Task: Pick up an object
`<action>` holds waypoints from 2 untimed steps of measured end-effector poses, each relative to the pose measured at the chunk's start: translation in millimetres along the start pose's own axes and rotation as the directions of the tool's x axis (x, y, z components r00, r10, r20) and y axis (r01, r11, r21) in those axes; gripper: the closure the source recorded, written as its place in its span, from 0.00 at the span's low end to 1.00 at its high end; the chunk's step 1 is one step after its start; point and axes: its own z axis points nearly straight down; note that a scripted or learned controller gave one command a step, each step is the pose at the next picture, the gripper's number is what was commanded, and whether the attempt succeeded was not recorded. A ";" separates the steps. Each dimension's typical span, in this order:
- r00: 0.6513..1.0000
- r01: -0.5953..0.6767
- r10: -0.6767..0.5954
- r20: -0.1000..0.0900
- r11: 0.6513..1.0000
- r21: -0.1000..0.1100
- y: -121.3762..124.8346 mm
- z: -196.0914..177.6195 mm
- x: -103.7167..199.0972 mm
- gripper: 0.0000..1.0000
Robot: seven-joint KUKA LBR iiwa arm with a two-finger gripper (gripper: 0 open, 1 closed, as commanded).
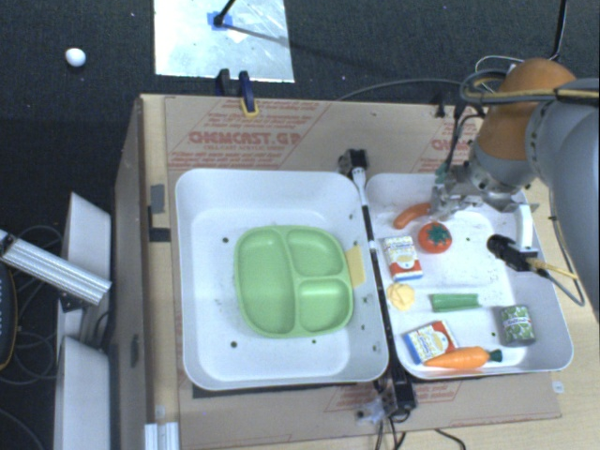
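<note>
The left bin (202,251) holds a green divided plate (292,280). In the right bin (553,336) lie a small carton (402,258), a tomato (434,237), a green stick (454,300) and, nearest, a carrot (462,357). The gripper (448,198) hangs just above the tomato at the far side; I cannot tell how it is set.

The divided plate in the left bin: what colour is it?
Light green; the divided plate shows plainly in the camera view, lying in the white left bin.
</note>
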 end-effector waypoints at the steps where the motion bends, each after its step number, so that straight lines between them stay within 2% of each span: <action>1: 1.000 0.000 0.000 0.000 1.000 0.000 0.0 0.1 0.0 0.00; 2: 1.000 0.001 -0.001 0.000 1.000 -0.003 1.1 -11.1 0.0 1.00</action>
